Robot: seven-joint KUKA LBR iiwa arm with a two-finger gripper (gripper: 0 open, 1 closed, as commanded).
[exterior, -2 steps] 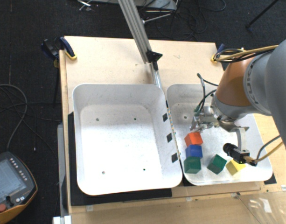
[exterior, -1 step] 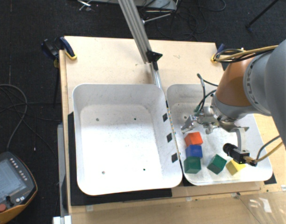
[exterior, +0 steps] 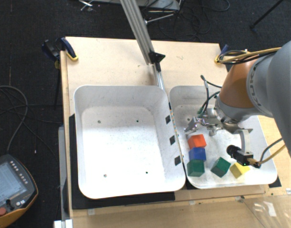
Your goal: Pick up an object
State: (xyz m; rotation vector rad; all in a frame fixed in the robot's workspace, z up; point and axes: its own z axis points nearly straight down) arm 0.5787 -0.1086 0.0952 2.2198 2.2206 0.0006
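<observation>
While the grey arm (exterior: 259, 87) reaches in from the right over the right-hand bin (exterior: 183, 99), its gripper (exterior: 202, 123) hangs just above the orange block (exterior: 197, 140). Whether the gripper is spread or pressed together cannot be told from this angle, and no block is seen in its grasp. In the near part of that bin, the orange block, a blue block (exterior: 198, 153) and a dark green block (exterior: 196, 167) sit in a touching column. A second green block (exterior: 220, 166) and a yellow block (exterior: 239, 170) lie to their right. The left bin (exterior: 88, 99) sits alongside.
</observation>
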